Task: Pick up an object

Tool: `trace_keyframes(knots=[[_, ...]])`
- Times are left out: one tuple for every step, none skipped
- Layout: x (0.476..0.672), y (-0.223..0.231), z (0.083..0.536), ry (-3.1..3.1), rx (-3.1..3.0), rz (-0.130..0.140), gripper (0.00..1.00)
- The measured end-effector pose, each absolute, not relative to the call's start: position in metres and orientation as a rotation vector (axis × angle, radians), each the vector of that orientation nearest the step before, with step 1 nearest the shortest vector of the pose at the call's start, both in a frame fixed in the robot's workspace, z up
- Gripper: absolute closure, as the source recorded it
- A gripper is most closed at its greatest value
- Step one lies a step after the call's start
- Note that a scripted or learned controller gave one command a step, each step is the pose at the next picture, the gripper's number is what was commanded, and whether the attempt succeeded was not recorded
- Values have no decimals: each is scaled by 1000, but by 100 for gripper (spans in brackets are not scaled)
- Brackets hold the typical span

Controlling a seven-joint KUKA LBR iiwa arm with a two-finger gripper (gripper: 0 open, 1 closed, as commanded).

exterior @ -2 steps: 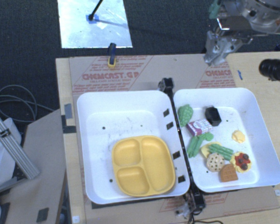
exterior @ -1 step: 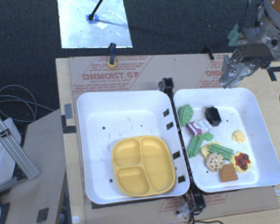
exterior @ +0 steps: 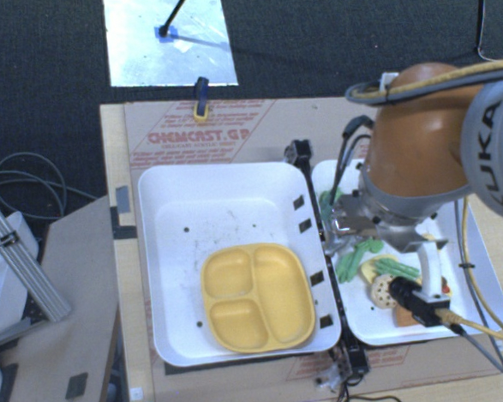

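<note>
**Reaching into the right bin for a pick**

Hanging over the right bin [exterior: 390, 336], the arm [exterior: 428, 140] covers much of that bin's floor with its orange band and grey wrist. The left bin [exterior: 224, 174] beside it holds one thing, a yellow divided plate [exterior: 258, 297] lying flat toward the near side. The gripper [exterior: 346, 222] sits under the wrist near the wall the two bins share. The arm hides it too much to tell how far open it is or whether it has hold of anything.

The likely targets are the small things in the right bin, clustered just below the gripper. A pale green strip [exterior: 357, 259] lies closest to it, with a darker green piece [exterior: 398, 269] just beside it. A yellow bit [exterior: 370, 271] lies between them. A round speckled biscuit [exterior: 381, 291] touches the yellow bit. An orange bit [exterior: 404, 317] lies near the bin's front edge.

I judge the step in hand to be the descent onto one of these. To do it well, pick one piece rather than the heap. The pale strip looks best, being nearest and standing a little apart on its left. Close across its narrow width, and stay off the bin wall. The flat plate would likely be hard to grip.
</note>
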State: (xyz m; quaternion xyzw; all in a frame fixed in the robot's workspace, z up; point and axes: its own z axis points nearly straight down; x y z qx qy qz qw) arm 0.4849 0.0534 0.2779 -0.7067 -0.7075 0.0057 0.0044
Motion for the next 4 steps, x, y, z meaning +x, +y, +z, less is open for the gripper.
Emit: trace_keyframes(knots=[[487,53,286,-2223,-2221,-2,0],[485,159,243,-2233,-2203,0,0],[489,100,278,-2220,-2229,-5,0],[488,90,420,-2232,-2224,-25,0]])
